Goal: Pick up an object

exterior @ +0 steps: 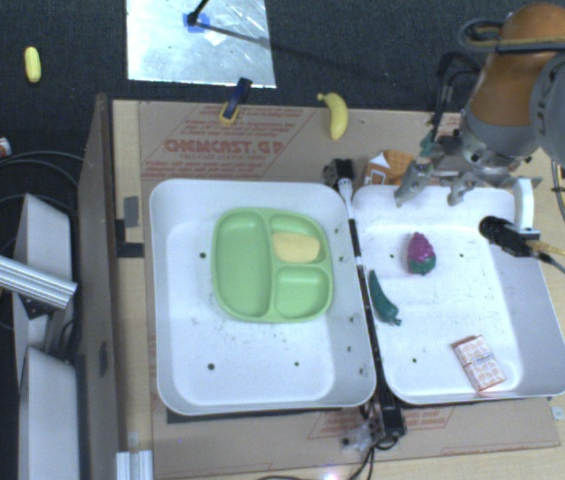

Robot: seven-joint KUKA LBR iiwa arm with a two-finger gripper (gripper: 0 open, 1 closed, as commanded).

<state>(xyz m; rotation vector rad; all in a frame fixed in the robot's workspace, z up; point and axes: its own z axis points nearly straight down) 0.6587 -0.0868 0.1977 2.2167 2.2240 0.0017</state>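
The left bin (192, 368) holds a green divided plate (267, 266) with a yellow piece (296, 245) at its 2 o'clock compartment. In the right bin (532, 318), the gripper (430, 190) hangs at 12 o'clock, fingers spread wide and holding nothing. The purple object (421, 253) lies near centre, a green pepper (383, 299) at 8 o'clock, and a small patterned packet (479, 361) at 5 o'clock.

- A purple, berry-like object (421, 253) is seen lying in the upper middle of the right bin (532, 308), apart from the other items.
- A dark green, elongated object (383, 299) is seen lying at a slant along the right bin's left wall.
- A small pinkish patterned packet (479, 361) is seen lying flat near the right bin's lower right corner.
- A yellow piece (297, 245) is seen resting in the upper right compartment of the green divided plate (244, 268), in the left bin (187, 368).
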